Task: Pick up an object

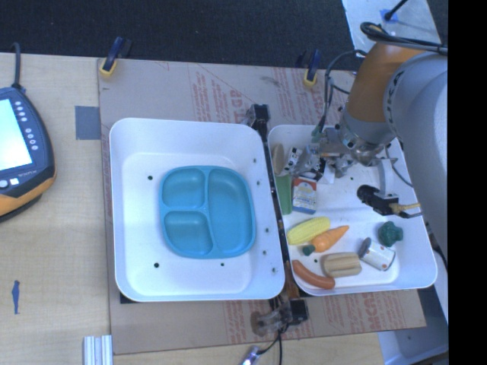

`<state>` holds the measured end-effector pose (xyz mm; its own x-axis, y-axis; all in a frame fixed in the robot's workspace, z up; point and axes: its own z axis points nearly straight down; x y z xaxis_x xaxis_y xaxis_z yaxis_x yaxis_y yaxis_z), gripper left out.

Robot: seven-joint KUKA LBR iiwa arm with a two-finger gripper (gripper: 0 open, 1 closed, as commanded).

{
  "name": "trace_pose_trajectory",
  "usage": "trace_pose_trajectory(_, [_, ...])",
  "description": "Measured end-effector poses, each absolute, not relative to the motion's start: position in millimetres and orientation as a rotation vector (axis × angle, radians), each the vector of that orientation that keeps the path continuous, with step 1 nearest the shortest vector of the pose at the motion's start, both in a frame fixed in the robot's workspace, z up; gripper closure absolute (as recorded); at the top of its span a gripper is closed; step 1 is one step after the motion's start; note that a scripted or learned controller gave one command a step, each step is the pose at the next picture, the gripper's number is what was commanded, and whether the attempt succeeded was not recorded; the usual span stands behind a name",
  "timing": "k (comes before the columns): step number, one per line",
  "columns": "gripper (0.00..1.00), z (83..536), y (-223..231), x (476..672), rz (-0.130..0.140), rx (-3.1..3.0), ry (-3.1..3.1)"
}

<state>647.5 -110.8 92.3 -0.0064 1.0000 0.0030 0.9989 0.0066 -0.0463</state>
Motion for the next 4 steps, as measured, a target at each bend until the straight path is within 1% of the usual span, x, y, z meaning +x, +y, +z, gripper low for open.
trace_pose_trajectory(1, [0.00, 193, -51, 654.7, 0.001, -2.217, -2.227])
trace_pose_trajectory(2, [0.00, 202, -72, 552.5, 0.006, -2.215, -2.224])
trace_pose_trajectory(3, [0.00, 112, -101, 603.5, -0.002, -2.223, -2.232])
trace_pose_trajectory(4, [0.00, 95, -99, 658.3, -0.003, -2.221, -2.229])
